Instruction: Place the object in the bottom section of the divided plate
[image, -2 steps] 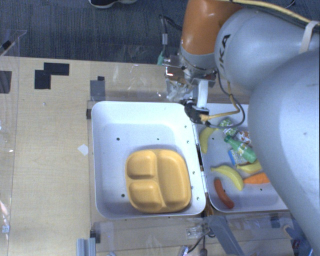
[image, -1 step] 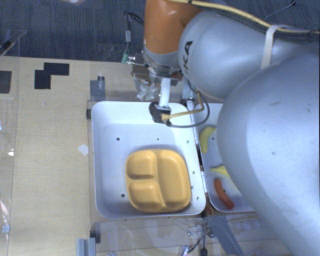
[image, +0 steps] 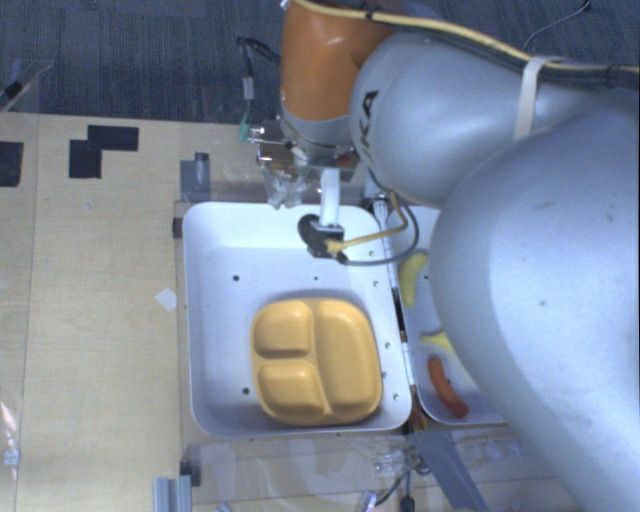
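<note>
The hand (image: 284, 190) is hovering over the far rim of the left bin (image: 215, 330). I cannot tell whether it is released or clenched, and nothing is showing in it. The divided plate (image: 315, 360) is lying in the near part of that bin, its sections bare. The likely objects, a yellow piece (image: 413, 275) and a red sausage-like piece (image: 447, 388), are lying in the right bin (image: 424, 400), just beside the arm (image: 450, 110).

Judging by this, the picking step is still pending. The next move is calling for a reach right across the shared rims. The plate is sitting close to the near and right walls, leaving open floor on its far and left sides.
</note>
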